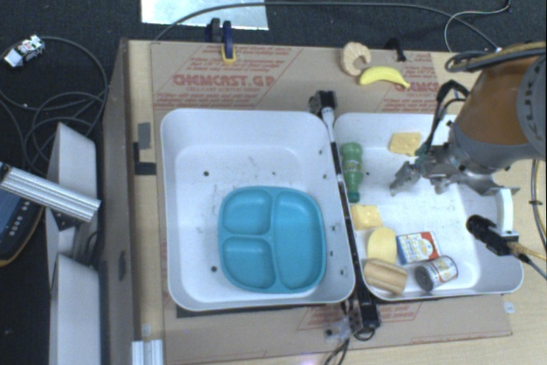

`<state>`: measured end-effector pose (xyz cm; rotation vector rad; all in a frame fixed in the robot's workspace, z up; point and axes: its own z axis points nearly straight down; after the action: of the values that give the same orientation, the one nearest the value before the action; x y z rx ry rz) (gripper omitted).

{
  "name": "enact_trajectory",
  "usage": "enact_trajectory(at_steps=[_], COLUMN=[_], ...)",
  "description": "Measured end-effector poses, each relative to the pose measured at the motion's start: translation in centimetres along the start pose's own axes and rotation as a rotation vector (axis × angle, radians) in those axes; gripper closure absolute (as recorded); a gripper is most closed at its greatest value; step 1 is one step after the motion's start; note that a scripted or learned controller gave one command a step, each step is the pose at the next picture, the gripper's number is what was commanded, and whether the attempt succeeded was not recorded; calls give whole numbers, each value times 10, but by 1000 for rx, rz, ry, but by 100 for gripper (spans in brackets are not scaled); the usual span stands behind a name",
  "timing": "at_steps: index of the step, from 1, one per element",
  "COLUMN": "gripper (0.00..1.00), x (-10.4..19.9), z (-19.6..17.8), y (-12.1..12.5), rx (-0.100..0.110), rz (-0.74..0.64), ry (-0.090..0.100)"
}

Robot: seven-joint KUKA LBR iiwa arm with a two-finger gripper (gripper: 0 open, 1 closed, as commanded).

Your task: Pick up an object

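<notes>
My gripper [419, 180] hangs over the middle of the right bin [491, 278], fingers spread open with nothing between them. A flat yellow block [405, 142] lies just up and left of it. A green bottle [350, 169] lies along the bin's left wall. Toward the front lie a yellow wedge [366, 216], a rounded yellow piece [381, 244], a tan cylinder [385, 276], a small red and white box [416, 247] and a tin can [436, 273].
The left bin [184, 150] holds a blue divided plate [273, 237]. Behind the right bin, on the cardboard, lie a banana [382, 77] and a tan curved piece [354, 57]. The arm's orange band [500, 103] is over the right bin's far right side.
</notes>
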<state>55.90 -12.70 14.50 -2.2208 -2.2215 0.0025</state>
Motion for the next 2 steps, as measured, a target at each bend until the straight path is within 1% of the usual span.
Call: enact_trajectory(at_steps=[1, 2], gripper=[0, 100], x=[42, 42], z=[35, 24], y=[-21, -20], rx=[-2, -5], rz=[-3, -3], ry=[1, 1])
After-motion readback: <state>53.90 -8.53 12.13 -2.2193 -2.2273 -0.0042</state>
